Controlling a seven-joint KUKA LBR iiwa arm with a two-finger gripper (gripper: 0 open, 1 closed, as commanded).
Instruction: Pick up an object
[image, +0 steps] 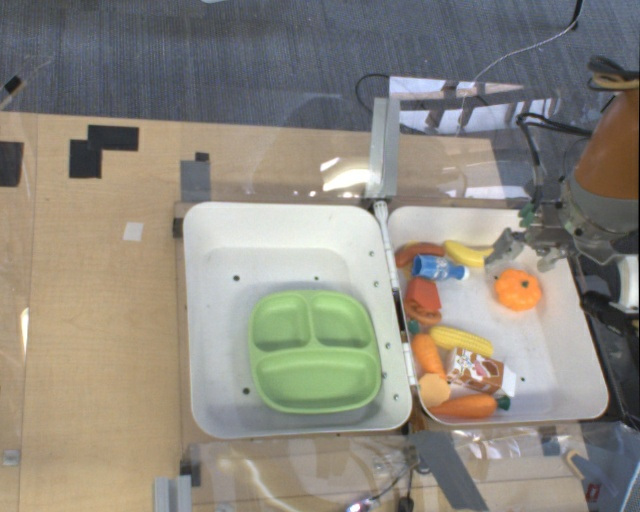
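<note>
Clearly, our gripper (528, 243) hangs over the right bin (585, 360) near its far edge, fingers spread, nothing between them. Just below it sits a small orange pumpkin (518, 289), apart from the other toys, so we judge it the easiest pick. Beside the fingers lies a yellow banana (466, 252), then a blue bottle (438, 268). We should centre over the pumpkin, descend straight, and close across its widest part, clear of the banana.
</note>
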